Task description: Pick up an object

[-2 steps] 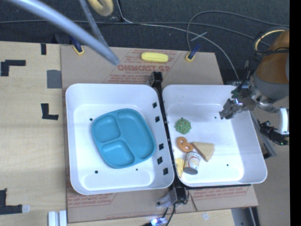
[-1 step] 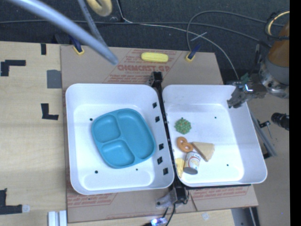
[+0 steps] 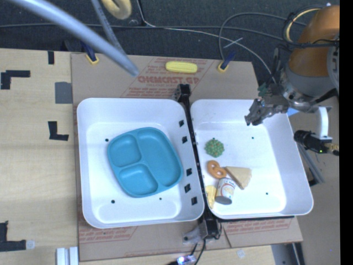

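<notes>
The right bin (image 3: 287, 148) holds several small objects near its left side: a green broccoli-like piece (image 3: 214, 146), an orange pretzel-shaped piece (image 3: 216, 169), a tan wedge (image 3: 239, 175), a small can lying on its side (image 3: 225, 190) and a yellow piece (image 3: 210, 194) at the bin's wall. My gripper (image 3: 255, 116) hangs over the upper right part of this bin, well above and to the right of the objects. Nothing shows between its dark fingers.
The left bin (image 3: 91, 148) holds a blue divided plate (image 3: 144, 161). A yellow banana-like object (image 3: 181, 67) lies on the cardboard behind the bins. Cables run across the dark bench at the back. A grey pole crosses the top left.
</notes>
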